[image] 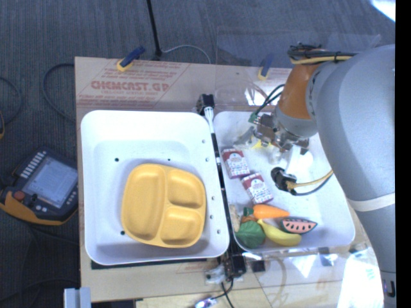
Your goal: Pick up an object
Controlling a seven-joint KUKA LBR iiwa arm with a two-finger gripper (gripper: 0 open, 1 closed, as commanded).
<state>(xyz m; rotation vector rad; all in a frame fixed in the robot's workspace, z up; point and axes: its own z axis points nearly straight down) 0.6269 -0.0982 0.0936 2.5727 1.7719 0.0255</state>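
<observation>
Right now toy food — carrot (270,211), banana (280,235), watermelon slice (299,225), green vegetable (250,233) — clustered at right bin (334,233) near corner; 2 red cartons (237,163) mid-bin. Gripper (266,133) low over far end, grip state unclear. Yellow tray (164,204) in left bin (103,133).

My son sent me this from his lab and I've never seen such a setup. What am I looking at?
One camera looks down at a slant on a bench with two shallow white bins. The big grey and orange machine on the right is a robot arm; its claw reaches into the right bin. That bin holds toy food: two small cartons, a carrot, a banana, a watermelon slice. The left bin holds a yellow divided tray. I cannot tell whether the claw grips anything.
</observation>
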